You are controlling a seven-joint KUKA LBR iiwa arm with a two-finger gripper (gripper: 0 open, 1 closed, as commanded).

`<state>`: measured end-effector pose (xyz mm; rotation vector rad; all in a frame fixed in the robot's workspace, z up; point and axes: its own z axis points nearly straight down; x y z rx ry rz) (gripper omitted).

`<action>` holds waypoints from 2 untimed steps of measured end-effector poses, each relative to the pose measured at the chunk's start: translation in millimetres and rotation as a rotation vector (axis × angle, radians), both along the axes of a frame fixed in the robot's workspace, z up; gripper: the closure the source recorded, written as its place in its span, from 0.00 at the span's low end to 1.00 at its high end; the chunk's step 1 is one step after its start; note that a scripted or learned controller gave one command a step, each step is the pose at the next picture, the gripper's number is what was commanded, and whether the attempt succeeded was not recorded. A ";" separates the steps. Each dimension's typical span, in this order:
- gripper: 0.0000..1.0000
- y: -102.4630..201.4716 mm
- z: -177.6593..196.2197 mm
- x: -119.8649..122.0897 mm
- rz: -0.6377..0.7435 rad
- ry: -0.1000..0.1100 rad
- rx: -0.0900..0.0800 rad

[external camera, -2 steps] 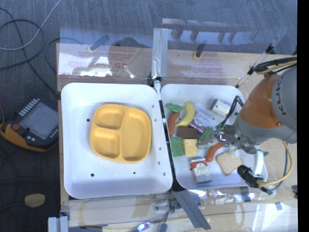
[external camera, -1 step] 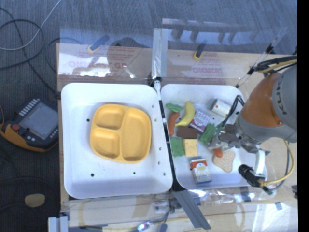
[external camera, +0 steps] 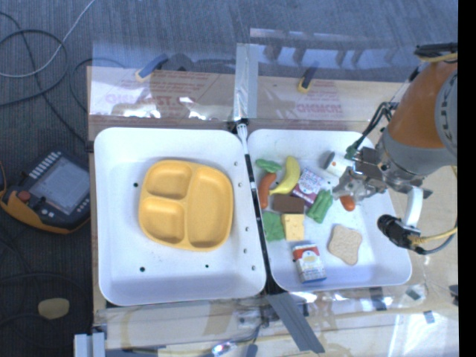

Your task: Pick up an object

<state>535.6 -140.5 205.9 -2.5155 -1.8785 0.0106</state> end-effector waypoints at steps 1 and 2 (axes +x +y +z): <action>1.00 0.7 4.9 0.4 0.002 0.008 0.000; 1.00 17.1 -76.9 41.0 0.277 0.001 0.005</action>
